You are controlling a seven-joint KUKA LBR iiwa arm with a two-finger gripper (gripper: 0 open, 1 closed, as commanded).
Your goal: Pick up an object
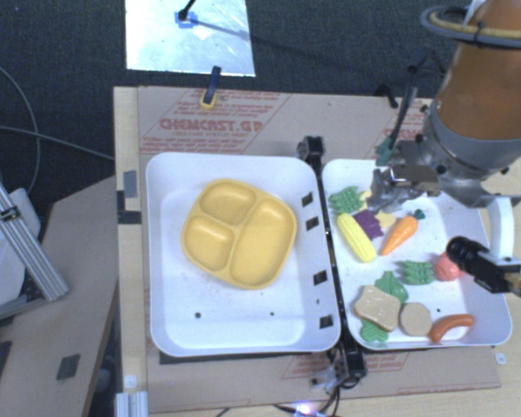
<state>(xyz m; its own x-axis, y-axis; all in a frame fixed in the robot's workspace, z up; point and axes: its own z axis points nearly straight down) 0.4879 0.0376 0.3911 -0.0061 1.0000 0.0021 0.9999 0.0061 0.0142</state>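
Note:
The right bin (502, 320) holds several toy foods. A yellow corn cob (356, 237), a purple piece (370, 224) and an orange carrot (399, 234) lie together in its upper half, with a green leafy piece (346, 201) beside them. My gripper (389, 195) hangs over the bin's upper part, just above and right of the purple piece and close to the carrot's leafy top. No item is visibly lifted. The grey and orange arm hides the bin's far right corner.
A yellow divided plate (240, 233) sits in the left bin (169, 320). The right bin's lower half holds a bread slice (376, 307), a round biscuit (414, 319), a sausage (451, 326), green pieces (414, 273) and a red piece (446, 268). A black part (480, 264) juts over the bin's right side.

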